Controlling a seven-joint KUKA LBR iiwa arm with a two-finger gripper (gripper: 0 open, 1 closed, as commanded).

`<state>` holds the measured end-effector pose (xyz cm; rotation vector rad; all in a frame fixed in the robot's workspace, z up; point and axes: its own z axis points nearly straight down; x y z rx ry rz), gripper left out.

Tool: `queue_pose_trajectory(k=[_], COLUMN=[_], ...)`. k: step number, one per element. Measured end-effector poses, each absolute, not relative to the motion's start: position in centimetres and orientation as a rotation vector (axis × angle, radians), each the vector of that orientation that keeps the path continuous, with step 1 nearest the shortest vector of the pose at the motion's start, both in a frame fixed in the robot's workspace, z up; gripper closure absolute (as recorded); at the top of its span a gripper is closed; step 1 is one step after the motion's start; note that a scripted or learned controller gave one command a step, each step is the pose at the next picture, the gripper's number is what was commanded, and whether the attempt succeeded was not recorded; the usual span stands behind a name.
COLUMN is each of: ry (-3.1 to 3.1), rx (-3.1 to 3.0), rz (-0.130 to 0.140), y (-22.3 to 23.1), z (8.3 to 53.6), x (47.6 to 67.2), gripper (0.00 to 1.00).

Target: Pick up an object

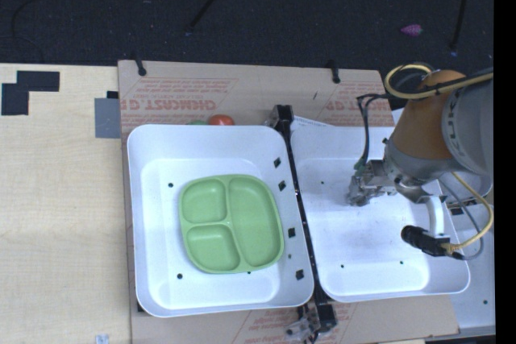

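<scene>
- The green divided plate (pixel 231 223) fills the middle of the left bin (pixel 153 173), leaving bare floor as a ring along the walls.
- The arm (pixel 439 133) overhangs the right bin (pixel 379 286) from 3 o'clock; floor toward 7 o'clock lies open.
- A black divider (pixel 295 205) separates the bins.

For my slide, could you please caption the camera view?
Grey arm's gripper over the right white bin; a light green three-compartment plastic tray lies in the left white bin.
</scene>
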<state>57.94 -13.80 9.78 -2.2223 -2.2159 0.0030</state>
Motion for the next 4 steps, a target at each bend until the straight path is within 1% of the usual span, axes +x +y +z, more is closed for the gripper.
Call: queue_pose_trajectory(k=[1, 2, 3, 4], ry=[-2.224, -2.223, -2.222, -2.222], rx=[-2.222, -2.222, -2.221, -2.215], rz=[-0.002, -0.002, 0.0, 0.002], y=[-13.7, -14.2, -14.3, -8.9], z=[16.0, 20.4, 23.0, 23.7], x=[57.7, 57.9, 57.9, 57.3], gripper=[1.0, 1.0, 1.0, 1.0])
